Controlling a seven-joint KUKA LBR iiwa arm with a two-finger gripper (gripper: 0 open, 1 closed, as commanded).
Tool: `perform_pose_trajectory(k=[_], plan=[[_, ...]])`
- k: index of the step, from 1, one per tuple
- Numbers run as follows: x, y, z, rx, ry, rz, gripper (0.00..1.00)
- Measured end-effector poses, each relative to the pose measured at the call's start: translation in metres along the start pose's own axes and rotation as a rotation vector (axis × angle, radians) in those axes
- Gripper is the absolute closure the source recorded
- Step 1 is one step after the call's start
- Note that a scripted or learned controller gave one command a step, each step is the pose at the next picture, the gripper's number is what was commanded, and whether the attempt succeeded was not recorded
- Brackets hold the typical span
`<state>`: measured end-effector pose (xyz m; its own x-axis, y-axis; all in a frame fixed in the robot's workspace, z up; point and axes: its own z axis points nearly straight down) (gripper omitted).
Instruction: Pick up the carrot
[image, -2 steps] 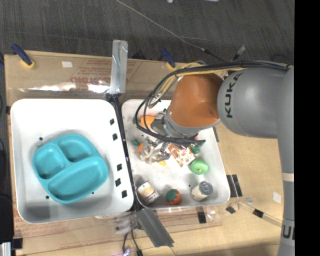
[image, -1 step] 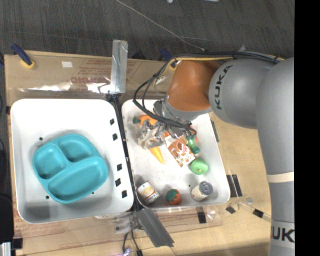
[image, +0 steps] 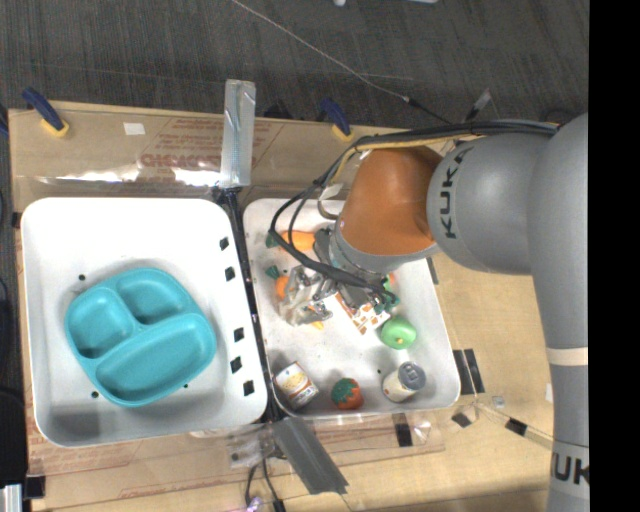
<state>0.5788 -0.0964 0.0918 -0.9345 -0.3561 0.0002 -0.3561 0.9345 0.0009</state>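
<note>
I see the arm (image: 500, 200) reaching from the right over the right bin (image: 440, 345); its fingers (image: 305, 300) are low among clutter, and whether they are apart or together I cannot tell; the carrot (image: 300, 241) lies near the bin's back-left corner, partly under the wrist; an apple (image: 398, 333) sits right; a teal plate (image: 140, 335) fills the left bin (image: 60, 225).

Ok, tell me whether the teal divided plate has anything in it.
Empty. The teal divided plate sits in the left bin with all three compartments bare; the food items lie in the right bin.
</note>
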Motion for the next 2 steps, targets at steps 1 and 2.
perform_pose_trajectory(k=[1, 2], plan=[[-0.002, 0.001, -0.011, 0.001, -0.002, -0.006, 1.00], [0.009, 0.079, -0.103, 0.004, -0.007, -0.180, 1.00]])
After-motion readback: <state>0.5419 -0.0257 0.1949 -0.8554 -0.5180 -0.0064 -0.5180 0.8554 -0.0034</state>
